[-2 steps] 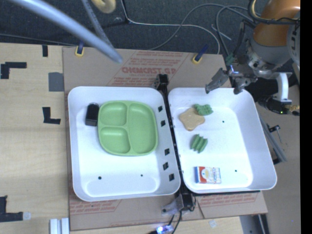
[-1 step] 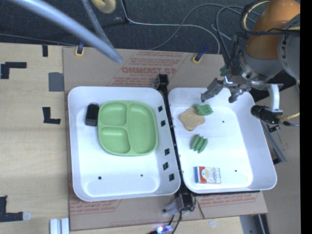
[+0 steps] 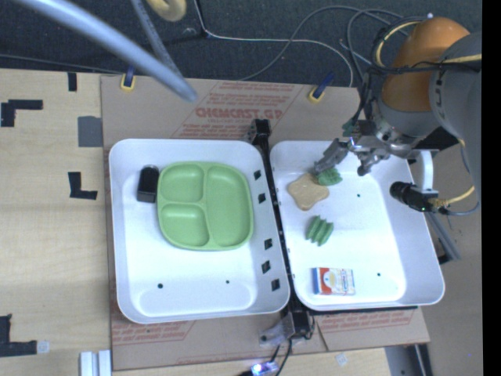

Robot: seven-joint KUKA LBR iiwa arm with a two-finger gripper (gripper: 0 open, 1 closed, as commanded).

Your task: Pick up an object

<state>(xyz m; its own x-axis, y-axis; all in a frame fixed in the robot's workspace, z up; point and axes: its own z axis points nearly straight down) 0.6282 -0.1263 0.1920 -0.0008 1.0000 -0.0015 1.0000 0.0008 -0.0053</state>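
The gripper (image 3: 344, 159) hovered at the right bin's (image 3: 391, 233) twelve o'clock, fingers apart, approaching a green object (image 3: 329, 177); descent and closure remained.

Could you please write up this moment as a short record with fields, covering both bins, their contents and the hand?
left bin: green divided plate; small black object at the plate's left edge
right bin: tan bread-shaped piece; green ridged item; small printed box; second green item
hand: over the right bin's upper part, above the second green item
grasp: cannot be told
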